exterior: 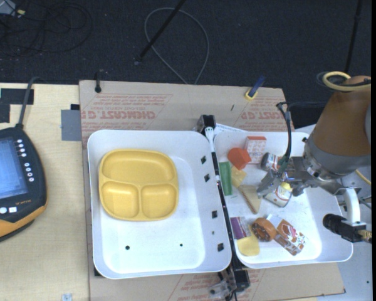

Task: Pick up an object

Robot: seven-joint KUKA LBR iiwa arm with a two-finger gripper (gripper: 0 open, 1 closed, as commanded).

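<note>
My gripper (276, 185) is low over the middle of the right bin (329, 251), on the grey arm with the orange band (341, 121). A small white and yellow item (281, 195) sits right at the gripper; I cannot tell whether it is held. Around it lie a tan wedge (250, 199), a red block (239, 157), a white and red box (255, 145), a small can (271, 162), a green bar (225, 177), a brown round piece (264, 229), a red packet (291, 237), a purple item (237, 227) and a yellow lump (249, 248).
The left bin (113, 256) holds a yellow divided plate (138, 184). A ridge with black clips (214, 187) separates the two bins. A tablet-like pendant (9, 177) lies on the bench at far left. Cardboard (150, 105) lies under the bins.
</note>
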